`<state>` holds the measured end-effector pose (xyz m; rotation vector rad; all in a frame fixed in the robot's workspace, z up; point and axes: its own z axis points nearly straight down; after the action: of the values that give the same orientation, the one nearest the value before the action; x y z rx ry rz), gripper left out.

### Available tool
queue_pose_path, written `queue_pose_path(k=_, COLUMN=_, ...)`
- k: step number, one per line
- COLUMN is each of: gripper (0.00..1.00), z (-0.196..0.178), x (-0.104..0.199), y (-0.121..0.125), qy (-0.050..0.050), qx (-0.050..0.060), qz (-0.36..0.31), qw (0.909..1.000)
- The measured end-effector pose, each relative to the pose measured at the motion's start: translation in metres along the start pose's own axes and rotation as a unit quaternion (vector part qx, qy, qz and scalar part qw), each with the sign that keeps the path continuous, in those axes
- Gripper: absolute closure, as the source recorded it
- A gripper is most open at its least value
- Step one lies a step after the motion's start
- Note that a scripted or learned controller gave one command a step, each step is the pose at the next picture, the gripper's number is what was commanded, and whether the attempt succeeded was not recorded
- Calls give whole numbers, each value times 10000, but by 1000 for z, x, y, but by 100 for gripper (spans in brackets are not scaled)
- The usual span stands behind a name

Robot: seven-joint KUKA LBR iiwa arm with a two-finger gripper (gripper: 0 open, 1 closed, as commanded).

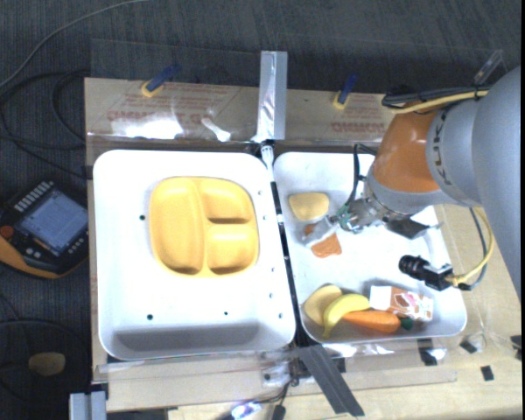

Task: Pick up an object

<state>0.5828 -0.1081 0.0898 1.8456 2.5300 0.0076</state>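
My gripper [325, 226] reaches down into the upper left part of the right bin [437, 326]. It sits between a pale yellow rounded piece [308, 205] just above and to its left and a small orange piece [327, 248] just below it. I cannot tell whether it touches either one. Along the bin's front lie a yellow banana [331, 306], an orange carrot [372, 322] and a small red and white carton [404, 304].
The left bin [122, 322] holds a yellow divided plate [203, 226]. The grey arm with its orange band [411, 156] covers the right bin's back right part, and a black cable plug [424, 271] hangs over its right side. A handheld controller [39, 226] lies left of the bench.
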Motion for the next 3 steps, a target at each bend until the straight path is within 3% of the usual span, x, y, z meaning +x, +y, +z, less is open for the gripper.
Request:
queue_pose_path(k=1, gripper=100, z=-10, x=0, y=1, qy=2, qx=-8, qz=5, qw=10000)
queue_pose_path(k=2, gripper=100, z=-93, x=64, y=55, qy=16, qx=62, qz=690, qw=9976)
queue_pose_path(k=3, gripper=100, z=-122, x=66, y=55, qy=10, qx=54, qz=-619, qw=9981)
